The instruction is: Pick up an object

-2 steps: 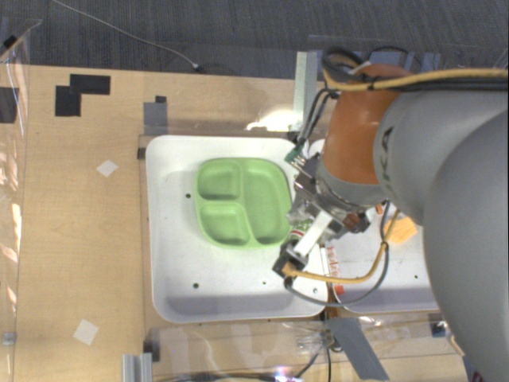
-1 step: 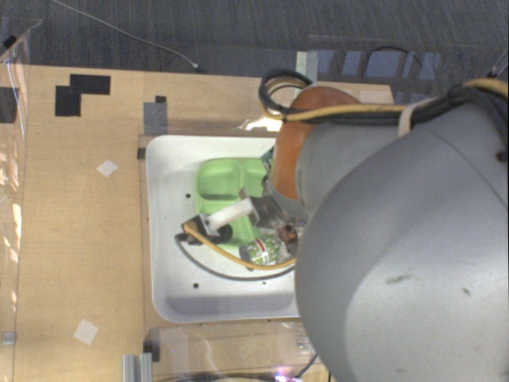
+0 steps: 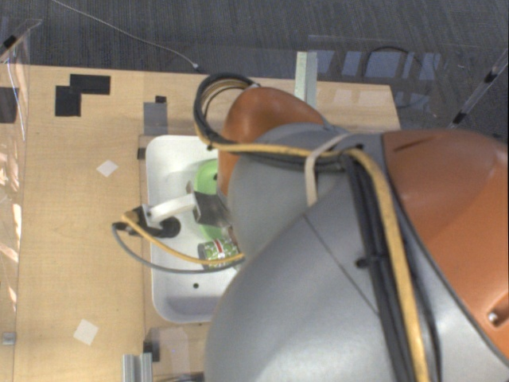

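the arm (image 3: pixel 358 253) is lowered into the white bin (image 3: pixel 171 293), and the gripper (image 3: pixel 208 213) is seen just beside a green object (image 3: pixel 207 177) (partly hidden). grip state cannot be told. no lift is shown; pickup is judged not yet done.

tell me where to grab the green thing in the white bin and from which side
Judging loosely: take the rounded light green object across its upper curved part, the one bit showing, coming down from above. It lies in the shallow white bin, and the grey arm covers its right and lower sides, so its full shape cannot be told. The bin's left wall would likely crowd a sideways approach.
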You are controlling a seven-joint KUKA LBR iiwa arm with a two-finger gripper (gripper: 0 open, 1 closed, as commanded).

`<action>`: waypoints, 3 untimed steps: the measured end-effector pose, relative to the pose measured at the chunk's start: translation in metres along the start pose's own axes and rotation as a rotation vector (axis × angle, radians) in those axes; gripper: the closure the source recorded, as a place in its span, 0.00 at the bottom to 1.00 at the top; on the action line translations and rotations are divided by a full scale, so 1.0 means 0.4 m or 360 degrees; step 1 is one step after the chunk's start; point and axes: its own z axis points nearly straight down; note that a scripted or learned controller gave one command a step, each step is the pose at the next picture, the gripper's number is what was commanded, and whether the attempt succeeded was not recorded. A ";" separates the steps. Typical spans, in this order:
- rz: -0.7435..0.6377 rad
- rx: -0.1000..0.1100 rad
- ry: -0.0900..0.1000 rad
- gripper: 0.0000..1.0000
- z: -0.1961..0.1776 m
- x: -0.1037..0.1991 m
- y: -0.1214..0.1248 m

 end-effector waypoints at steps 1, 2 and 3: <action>-0.0133 0.0004 0.0019 1.00 -0.365 0.007 -0.010; 0.0025 -0.0009 -0.0005 1.00 -0.180 0.002 -0.008; -0.0426 -0.0007 -0.0004 1.00 -0.092 0.002 -0.007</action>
